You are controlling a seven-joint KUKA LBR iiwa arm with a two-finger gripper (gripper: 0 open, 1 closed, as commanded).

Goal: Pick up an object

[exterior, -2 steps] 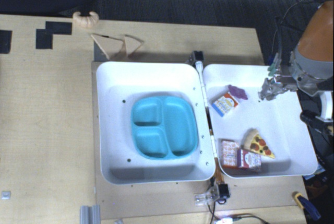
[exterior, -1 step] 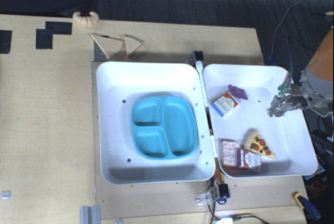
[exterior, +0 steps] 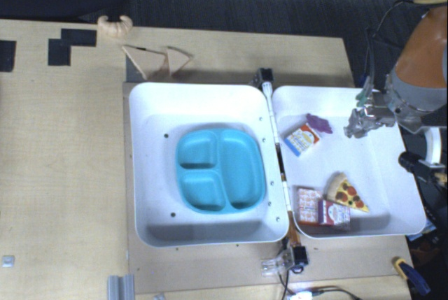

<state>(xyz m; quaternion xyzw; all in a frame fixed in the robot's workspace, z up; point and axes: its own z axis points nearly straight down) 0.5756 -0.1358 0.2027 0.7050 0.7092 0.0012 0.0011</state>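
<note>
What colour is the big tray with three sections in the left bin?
The divided tray is light blue, seen clearly in the overhead camera view.

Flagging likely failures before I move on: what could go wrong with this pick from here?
The gripper hangs over bare floor of the right bin, apart from every item, so closing here may grab nothing. The pizza slice toy leans on the red box, so lifting one may drag the other.

Two bins sit side by side on the bench (exterior: 63, 173). In the left bin (exterior: 150, 117) lies a tray (exterior: 220, 169). In the right bin (exterior: 392, 180), a small carton (exterior: 302, 139) lies far left, a toy pizza slice (exterior: 346, 194) nearer, with a box (exterior: 322, 208) just left of it.
</note>
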